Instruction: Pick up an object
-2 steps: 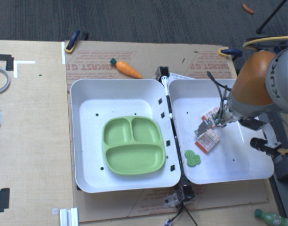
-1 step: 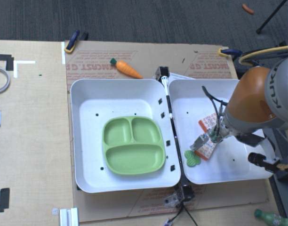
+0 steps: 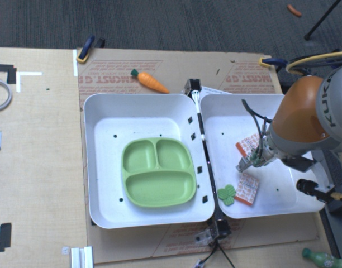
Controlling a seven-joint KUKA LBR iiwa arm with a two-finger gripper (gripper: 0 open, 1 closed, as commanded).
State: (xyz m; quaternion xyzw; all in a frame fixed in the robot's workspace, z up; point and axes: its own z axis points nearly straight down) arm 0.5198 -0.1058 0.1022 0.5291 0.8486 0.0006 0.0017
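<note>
Jaws: spread or pressed together, cannot tell; gripper (image 3: 250, 162) is low in right bin (image 3: 283, 202), between two patterned cards (image 3: 247, 189), near green clover piece (image 3: 226, 194).

Divided plate (image 3: 158, 172) in left bin (image 3: 98, 166); 2 packets (image 3: 247, 189) and clover toy (image 3: 226, 194) in right bin (image 3: 283, 202).

The arm (image 3: 313, 116) is grey with a rounded orange band, black cables, and black "KU" lettering.
</note>
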